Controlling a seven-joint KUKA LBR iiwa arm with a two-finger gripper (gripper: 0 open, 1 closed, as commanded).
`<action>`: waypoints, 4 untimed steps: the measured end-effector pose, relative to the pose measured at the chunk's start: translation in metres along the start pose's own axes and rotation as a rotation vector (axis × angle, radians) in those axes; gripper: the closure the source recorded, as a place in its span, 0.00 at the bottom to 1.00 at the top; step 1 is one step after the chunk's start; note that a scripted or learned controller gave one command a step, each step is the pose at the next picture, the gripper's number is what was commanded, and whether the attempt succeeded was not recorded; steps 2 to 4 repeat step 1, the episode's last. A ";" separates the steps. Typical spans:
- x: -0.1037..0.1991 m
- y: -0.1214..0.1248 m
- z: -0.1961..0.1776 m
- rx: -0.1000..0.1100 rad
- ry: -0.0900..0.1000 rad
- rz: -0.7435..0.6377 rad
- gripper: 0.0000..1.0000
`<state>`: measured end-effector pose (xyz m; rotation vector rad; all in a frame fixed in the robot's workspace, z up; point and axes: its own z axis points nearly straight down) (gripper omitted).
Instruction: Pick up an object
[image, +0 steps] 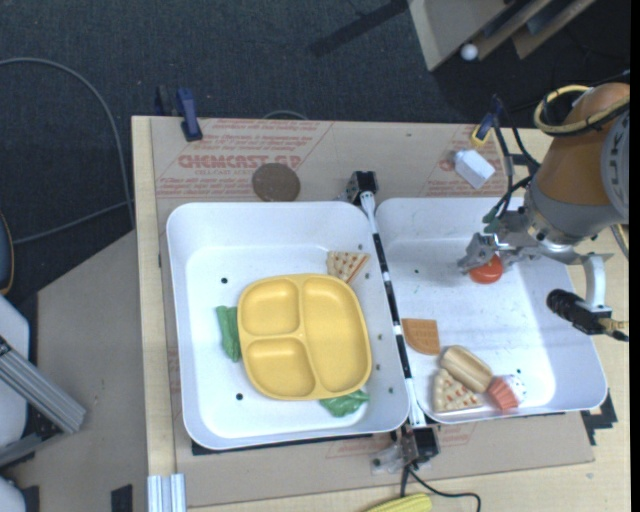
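Observation:
In the right bin (560, 400), a small red round object (487, 271) lies near the far side. My gripper (488, 252) hangs directly over it, its metal tip covering the object's top edge. Whether the red object is gripped is hidden by the gripper body. Other loose pieces in this bin sit at the near left: an orange-brown slice (421, 335), a tan bun-like piece (467, 366), a waffle wedge (453, 394) and a small red-and-white piece (505, 392).
The left bin (190, 300) holds a yellow divided plate (305, 335), a waffle cracker (347, 264) behind it and green leaves (229, 331) beside it. A brown disc (275, 183) and a white block (474, 167) lie on the bench behind the bins.

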<state>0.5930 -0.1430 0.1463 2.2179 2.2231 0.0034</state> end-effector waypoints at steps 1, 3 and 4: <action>0.095 0.053 -0.039 0.001 0.001 -0.001 1.00; 0.095 0.053 -0.039 0.001 0.001 -0.001 1.00; 0.095 0.053 -0.039 0.001 0.001 -0.001 1.00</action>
